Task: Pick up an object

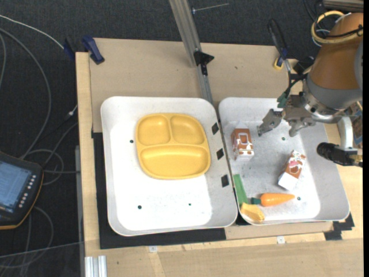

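Observation:
My gripper (pixel 283 124) hangs over the upper middle of the right bin (pixel 323 212), its two fingers spread apart with nothing between them. A small brown and white carton (pixel 243 143) lies to the left of it, near the bin's left wall. Below and to the right, a white carton with a red top (pixel 292 171) lies tilted. An orange carrot (pixel 276 199) rests near the front wall, beside a green stick (pixel 239 189) and a yellow piece (pixel 252 213) in the front left corner.
The left bin (pixel 115 154) holds a yellow divided plate (pixel 172 145). A metal pole (pixel 185 16) slants up from between the bins. Blue clamps (pixel 92 49) sit on the bench's back edge. A tablet (pixel 14 186) and cables lie on the floor at left.

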You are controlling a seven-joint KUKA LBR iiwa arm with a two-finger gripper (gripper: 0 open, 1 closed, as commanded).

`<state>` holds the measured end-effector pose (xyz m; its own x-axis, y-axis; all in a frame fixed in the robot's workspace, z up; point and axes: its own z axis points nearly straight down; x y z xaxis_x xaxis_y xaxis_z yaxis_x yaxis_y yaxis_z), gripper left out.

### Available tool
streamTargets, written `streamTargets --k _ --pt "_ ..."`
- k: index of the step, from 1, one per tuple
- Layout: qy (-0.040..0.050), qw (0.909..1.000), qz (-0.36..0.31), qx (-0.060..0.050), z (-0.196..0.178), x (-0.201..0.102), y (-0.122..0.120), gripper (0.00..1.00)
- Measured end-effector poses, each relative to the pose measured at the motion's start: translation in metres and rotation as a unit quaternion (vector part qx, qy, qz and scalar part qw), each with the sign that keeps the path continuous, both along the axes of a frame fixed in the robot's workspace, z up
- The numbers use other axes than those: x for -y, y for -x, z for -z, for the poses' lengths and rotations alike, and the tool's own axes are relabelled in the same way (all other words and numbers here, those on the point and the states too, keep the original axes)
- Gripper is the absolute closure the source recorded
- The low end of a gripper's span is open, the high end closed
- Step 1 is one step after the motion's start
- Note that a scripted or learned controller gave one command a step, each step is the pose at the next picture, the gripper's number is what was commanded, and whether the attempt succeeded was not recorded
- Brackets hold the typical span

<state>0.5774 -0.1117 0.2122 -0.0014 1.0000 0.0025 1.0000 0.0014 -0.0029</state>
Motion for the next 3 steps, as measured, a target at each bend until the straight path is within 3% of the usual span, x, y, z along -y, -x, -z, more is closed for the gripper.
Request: streamTargets --k 1,2,3 --pt "0.0001 1.0000 0.000 0.000 0.000 0.000 0.000 0.00" --pt "-0.0001 1.0000 0.001 -0.003 0.052 -0.001 0.011 0.00" --pt "-0.0015 1.0000 0.001 0.005 0.106 0.001 0.008 0.00"
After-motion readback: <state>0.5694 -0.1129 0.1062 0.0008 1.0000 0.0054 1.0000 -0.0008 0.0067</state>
